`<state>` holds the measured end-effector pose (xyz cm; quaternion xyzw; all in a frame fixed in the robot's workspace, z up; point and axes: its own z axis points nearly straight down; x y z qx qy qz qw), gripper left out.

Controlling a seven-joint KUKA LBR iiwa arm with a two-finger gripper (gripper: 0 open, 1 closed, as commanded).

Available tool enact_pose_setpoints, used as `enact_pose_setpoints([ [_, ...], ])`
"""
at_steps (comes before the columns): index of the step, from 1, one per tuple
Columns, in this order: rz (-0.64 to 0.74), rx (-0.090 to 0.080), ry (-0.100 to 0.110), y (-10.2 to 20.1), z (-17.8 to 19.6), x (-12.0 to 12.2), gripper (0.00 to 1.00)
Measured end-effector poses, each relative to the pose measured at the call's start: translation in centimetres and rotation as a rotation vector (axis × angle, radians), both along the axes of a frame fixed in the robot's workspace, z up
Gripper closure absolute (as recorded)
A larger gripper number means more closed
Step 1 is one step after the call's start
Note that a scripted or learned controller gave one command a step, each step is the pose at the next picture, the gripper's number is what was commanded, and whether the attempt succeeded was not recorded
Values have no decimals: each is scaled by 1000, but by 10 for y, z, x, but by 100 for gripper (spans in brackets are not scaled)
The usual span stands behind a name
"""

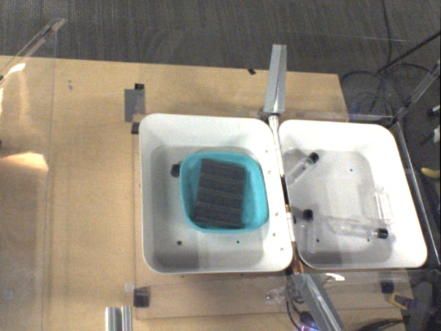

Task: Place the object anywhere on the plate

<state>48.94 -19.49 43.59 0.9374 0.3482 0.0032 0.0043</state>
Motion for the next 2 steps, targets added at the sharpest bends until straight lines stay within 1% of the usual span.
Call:
enact_pose_setpoints([
  [1, -126, 2, 0, 6, -1, 125, 0],
  [2, -232, 4, -1, -10, 0, 79, 0],
])
